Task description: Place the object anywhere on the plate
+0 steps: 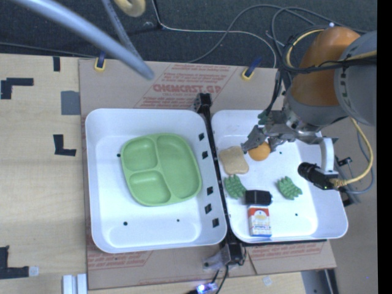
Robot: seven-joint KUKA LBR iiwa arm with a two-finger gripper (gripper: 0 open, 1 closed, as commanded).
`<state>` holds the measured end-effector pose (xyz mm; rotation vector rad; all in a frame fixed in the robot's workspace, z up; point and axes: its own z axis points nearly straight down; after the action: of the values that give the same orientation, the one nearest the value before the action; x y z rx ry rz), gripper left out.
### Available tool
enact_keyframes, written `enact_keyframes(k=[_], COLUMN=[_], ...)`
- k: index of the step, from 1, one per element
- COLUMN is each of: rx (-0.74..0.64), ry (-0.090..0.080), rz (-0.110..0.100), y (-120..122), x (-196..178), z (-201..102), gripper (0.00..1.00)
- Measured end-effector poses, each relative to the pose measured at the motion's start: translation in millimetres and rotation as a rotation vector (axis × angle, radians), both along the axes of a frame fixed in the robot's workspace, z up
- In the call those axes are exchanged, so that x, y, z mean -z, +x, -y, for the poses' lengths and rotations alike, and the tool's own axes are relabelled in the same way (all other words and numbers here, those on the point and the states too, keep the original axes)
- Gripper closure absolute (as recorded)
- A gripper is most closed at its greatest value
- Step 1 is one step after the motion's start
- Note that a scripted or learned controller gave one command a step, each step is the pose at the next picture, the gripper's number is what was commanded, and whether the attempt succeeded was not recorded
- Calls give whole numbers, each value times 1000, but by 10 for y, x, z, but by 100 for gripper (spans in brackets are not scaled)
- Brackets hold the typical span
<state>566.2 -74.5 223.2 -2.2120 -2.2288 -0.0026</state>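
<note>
A green divided plate [161,168] lies in the left white bin [104,127]. In the right bin [324,219], a small orange ball [260,153] rests beside a tan bread-like piece [233,160]. My gripper [263,143] hangs directly over the orange ball, its two dark fingers spread apart to either side of the ball's top. The gripper looks open, and the ball appears to sit on the bin floor, not lifted.
Also in the right bin are two green leafy pieces [234,186] [289,187], a black block [258,196] and a red-and-white box [260,220]. A black divider [211,164] separates the bins. Cables trail at the right.
</note>
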Motion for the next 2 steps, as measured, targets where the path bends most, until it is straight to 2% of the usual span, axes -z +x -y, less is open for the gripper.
enact_keyframes(k=[1,2], rx=[2,-1], ry=[-2,0], rz=[-3,-2], y=[51,87], x=[111,54], z=[-528,-1171], gripper=[100,100])
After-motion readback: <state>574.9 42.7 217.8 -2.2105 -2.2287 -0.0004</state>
